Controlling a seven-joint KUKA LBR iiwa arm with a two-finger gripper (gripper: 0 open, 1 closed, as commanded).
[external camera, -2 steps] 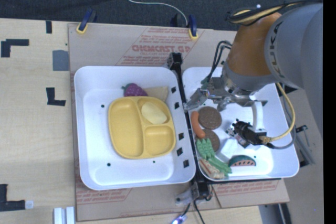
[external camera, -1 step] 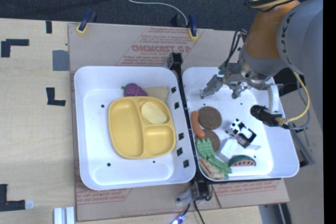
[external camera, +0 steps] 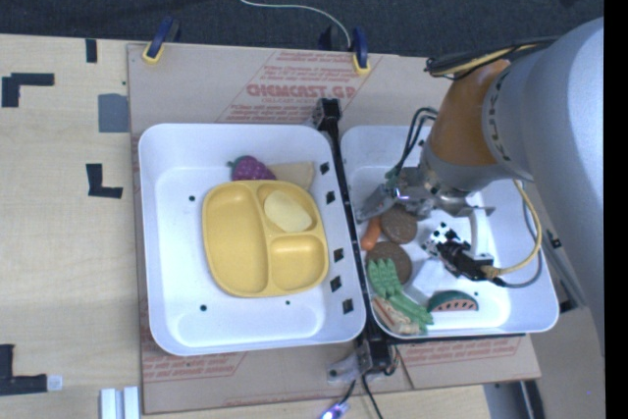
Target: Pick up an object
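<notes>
In the right bin [external camera: 520, 309] lie several toy foods. Among them are an orange carrot [external camera: 370, 235], two brown discs [external camera: 399, 226] [external camera: 390, 261], a green leafy piece [external camera: 394, 289] and a watermelon slice [external camera: 454, 301]. My gripper [external camera: 392, 199] hangs low over that bin's left part, just above the upper brown disc and the carrot. The wrist hides what lies directly beneath it. I see nothing lifted clear of the bin floor.
The left bin [external camera: 167, 211] holds a yellow divided plate [external camera: 240, 245], with purple grapes [external camera: 252, 169] and a tan piece [external camera: 297, 175] behind it. A black divider [external camera: 339, 211] runs between the bins. A black and yellow cable [external camera: 491, 265] loops over the right bin.
</notes>
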